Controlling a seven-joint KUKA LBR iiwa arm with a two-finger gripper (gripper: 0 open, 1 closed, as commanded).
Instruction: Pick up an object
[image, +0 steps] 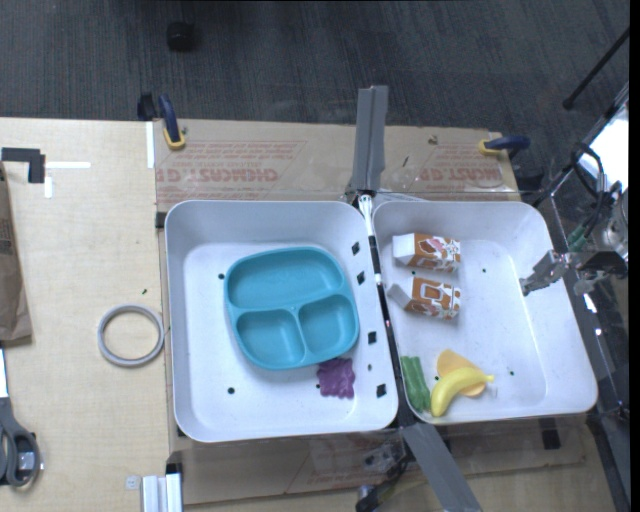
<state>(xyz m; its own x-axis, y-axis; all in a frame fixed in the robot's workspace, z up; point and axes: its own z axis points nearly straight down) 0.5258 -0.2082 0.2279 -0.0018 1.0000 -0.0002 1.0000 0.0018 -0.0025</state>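
Nothing lifted yet: gripper (533, 280) hangs at the right bin's (520, 400) far edge, jaws' state unreadable, cartons (430, 270) and banana (458, 380) lying well apart from it.

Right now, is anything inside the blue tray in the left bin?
The blue tray shows three bare compartments with nothing in them. A purple grape bunch lies outside it, against its near right corner on the left bin floor. What lies underneath the tray is covered.

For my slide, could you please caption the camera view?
Gripper at the right bin's edge; cartons, banana inside; blue tray in left bin.
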